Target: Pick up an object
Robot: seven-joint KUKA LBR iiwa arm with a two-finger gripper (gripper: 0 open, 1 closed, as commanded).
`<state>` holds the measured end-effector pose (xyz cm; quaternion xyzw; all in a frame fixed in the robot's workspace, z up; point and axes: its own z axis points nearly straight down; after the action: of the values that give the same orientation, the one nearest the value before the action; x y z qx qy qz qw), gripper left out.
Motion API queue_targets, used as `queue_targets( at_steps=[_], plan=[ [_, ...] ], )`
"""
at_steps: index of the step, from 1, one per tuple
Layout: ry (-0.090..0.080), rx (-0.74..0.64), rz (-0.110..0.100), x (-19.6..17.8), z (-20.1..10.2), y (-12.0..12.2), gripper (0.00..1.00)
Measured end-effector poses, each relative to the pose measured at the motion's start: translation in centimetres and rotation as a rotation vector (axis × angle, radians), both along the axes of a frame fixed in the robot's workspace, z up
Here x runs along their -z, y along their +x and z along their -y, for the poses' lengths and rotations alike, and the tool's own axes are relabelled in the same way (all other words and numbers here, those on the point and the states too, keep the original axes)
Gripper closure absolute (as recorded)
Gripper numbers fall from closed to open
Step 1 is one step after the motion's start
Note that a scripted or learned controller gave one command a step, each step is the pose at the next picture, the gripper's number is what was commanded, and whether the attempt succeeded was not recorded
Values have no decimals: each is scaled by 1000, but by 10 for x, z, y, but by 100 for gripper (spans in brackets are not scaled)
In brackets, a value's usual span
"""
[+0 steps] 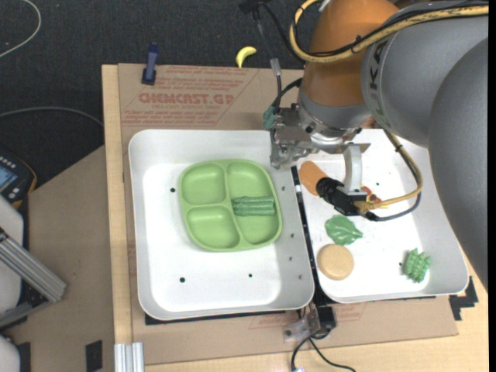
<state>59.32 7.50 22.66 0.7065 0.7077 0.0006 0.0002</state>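
Nearest to the gripper (282, 152) among the loose things is an orange rounded piece (311, 175). It lies at the top left of the right bin (387, 281), close to the wall that bin shares with its neighbour, and the robot's hardware hides part of it. The gripper itself hangs just beside it, over the upper end of the seam between the two bins. Whether it is released or clenched cannot be told from this angle, and nothing can be seen in its grasp.

Below the orange piece in the same bin lies a green leaf-shaped piece (342, 228). Just under that is a tan round disc (336, 261), the two nearly touching. A green spiky piece (416, 265) sits well apart from them, near the bin's lower right corner.

The left bin (155, 231) bears a light green divided plate (203, 184) with four compartments, set slightly askew near the bin's middle. A darker green ridged piece (253, 206) lies on the plate, along the partition between its two right-hand compartments.

Both bins rest on a brown cardboard sheet (186, 95) with red print. A blue clip (149, 63) sits at the sheet's far edge, and a small yellow thing (246, 55) lies on the dark floor beyond it. The grey arm with its orange band fills the upper right.
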Motion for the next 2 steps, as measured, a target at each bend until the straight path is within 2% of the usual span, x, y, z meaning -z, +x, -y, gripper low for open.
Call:
queue_targets(
  at_steps=[1, 2],
  plan=[
    [2, -6, -8, 17, -74, -53, 100],
    [-1, 5, 4, -40, -26, -39, 100]
  ],
)
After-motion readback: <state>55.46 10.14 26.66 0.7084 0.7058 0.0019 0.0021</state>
